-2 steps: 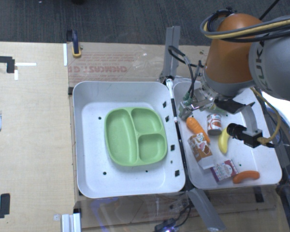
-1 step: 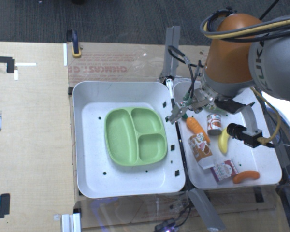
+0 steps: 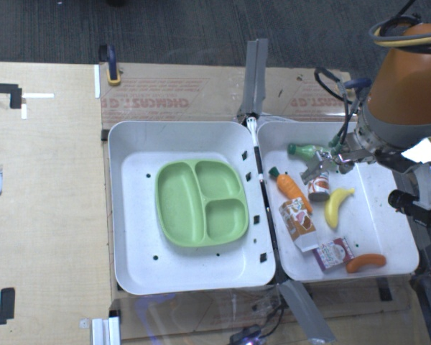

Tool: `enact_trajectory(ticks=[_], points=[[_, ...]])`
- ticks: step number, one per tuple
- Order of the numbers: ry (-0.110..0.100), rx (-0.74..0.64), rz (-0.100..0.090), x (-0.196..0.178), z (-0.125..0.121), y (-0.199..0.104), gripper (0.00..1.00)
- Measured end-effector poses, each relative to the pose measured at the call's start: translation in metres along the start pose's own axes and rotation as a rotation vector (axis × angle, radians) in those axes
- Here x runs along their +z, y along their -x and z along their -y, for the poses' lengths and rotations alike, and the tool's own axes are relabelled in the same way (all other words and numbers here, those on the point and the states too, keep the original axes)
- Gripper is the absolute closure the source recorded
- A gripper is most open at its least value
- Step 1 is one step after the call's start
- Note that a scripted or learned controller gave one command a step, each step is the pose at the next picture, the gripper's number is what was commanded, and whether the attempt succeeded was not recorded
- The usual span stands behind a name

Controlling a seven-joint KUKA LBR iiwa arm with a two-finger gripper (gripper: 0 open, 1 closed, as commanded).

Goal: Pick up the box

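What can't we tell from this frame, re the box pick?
- pincer: low over the right bin in the camera view; too small and blurred to tell open or shut.
- can: its top is covered by the pincer, so contact is unclear.
- boxes and: print too small to read.
- arm: cut off by the right edge.

A grey arm with a broad orange band — black cables looping beside it, yellow-rimmed on top.
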State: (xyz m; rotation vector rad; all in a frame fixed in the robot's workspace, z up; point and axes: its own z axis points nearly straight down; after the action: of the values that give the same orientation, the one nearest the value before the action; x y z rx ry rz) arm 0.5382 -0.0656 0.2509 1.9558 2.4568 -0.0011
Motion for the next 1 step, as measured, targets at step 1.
enact_trajectory(ticks=[1], points=[[-0.002, 0.115, -0.001, 0.0489, 0.0083, -0.0502, 0.0]])
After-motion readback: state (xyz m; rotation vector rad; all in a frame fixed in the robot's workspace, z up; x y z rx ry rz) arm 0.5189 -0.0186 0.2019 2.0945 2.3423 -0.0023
